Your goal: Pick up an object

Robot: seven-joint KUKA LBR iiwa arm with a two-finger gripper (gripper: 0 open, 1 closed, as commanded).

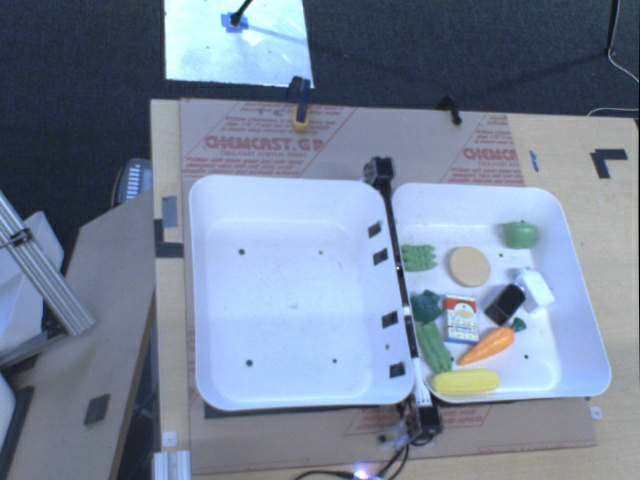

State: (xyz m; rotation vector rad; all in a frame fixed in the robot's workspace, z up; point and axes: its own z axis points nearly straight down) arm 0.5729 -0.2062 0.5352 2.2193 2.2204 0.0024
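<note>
On the surface [250,133] sit two white bins; all the objects lie in the right bin [570,268]. Taking the tan round disc [468,265] as landmark: a green apple [519,233] lies up and right of it, light green peas [418,257] just left, a small red-and-white box [460,318] below, with a carrot [487,344] and a yellow corn cob [464,381] lower down.
</note>
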